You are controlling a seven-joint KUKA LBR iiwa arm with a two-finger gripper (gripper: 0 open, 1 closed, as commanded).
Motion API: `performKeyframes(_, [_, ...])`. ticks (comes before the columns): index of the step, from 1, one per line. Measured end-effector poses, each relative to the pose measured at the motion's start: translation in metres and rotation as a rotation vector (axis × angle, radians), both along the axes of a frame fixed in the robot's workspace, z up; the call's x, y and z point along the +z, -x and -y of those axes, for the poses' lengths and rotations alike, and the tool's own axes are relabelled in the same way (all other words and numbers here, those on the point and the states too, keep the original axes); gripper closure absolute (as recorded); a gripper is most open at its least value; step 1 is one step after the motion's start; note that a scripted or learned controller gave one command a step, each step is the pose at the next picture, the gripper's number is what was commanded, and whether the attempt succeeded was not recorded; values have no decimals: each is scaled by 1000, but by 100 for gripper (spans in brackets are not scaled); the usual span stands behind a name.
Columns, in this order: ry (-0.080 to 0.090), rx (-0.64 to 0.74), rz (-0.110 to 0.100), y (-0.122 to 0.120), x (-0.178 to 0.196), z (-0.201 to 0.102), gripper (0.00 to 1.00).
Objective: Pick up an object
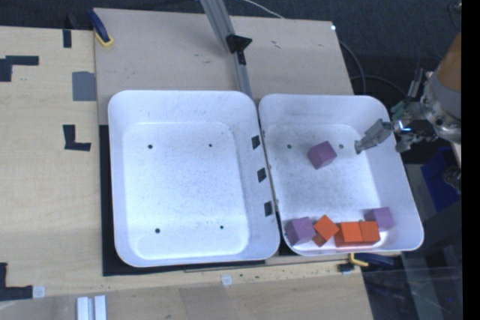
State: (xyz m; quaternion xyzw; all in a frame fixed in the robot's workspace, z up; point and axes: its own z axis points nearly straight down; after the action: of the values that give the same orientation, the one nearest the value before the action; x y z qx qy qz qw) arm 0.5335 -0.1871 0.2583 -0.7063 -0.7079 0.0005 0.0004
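Gripper (373, 137): hung over the right-hand bin's far right part, reaching in from the right edge; a grey finger slanted down toward the bin floor. Whether it was released or clenched could not be told. Nothing showed between its tips.
Arm (442, 97): grey, with an orange patch at the frame's right edge, dark fittings and cables at the wrist.
Right bin (341, 107): shallow, white, speckled with dark dots, touching the left bin along their shared wall.
Left bin (184, 174): white, same build, speckled floor with four small dark holes.
Lone purple block (322, 154): a small cube, muted violet, tilted slightly, on the right bin's floor toward the far middle; near the gripper, to its left, and apart from it.
Orange blocks (356, 233): two set side by side against the near wall, touching.
Orange cube (325, 227): turned on a diagonal, just left of the orange pair.
Near purple block (300, 229): at the near left corner, touching the diagonal orange cube.
Corner purple block (381, 217): small, at the near right, just beside the orange pair.
Metal rail (214, 4): silver, slanted down from the top of frame to the bins' junction.
Bench (45, 183): pale wood with dark tape marks on the left.
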Motion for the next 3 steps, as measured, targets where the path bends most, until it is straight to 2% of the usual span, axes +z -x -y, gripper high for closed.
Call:
performKeyframes(1, [-2,1,-6,-54,-119,-21,0])
performKeyframes(2, [-1,2,-4,-89,-170,-46,0])
performKeyframes(3, [1,2,-2,-89,-157,-45,100])
